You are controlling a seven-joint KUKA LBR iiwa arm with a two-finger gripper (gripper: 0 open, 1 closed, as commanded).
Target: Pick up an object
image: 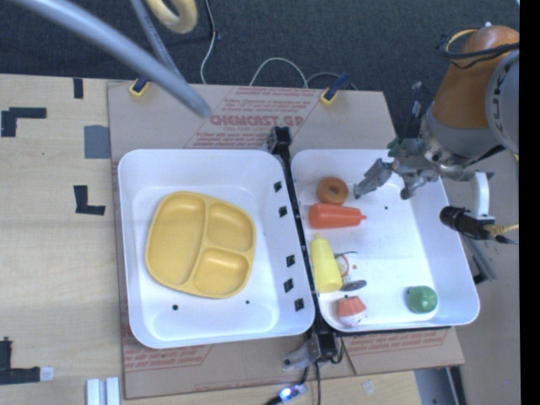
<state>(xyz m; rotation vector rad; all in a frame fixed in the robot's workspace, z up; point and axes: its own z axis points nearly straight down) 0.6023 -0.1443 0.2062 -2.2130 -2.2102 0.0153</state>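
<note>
From the overhead camera view, the bench carries two shallow white bins side by side on a sheet of brown cardboard (253, 112). The left bin (143, 310) contains one item, a yellow compartment plate (201, 243) with three recesses, lying flat near the bin's centre. The right bin (439, 251) contains several objects grouped along its left side: a brown ring-shaped doughnut (332, 191) at the upper left, an orange carrot (335, 217) directly below it and lying horizontally, a yellow elongated object (324, 264) below the carrot and set lengthwise against the divider, and a small red and white object (351, 308) at the bottom. A green rounded object (421, 298) sits apart from these, near the bin's lower right corner. The arm (472, 91) enters from the right, its orange band visible above the wrist. The gripper (390, 186) is positioned over the upper part of the right bin, to the right of the doughnut and apart from it. Its two fingers are spread, with white bin floor visible between them; nothing is held. All objects rest on the bin floors.
</note>
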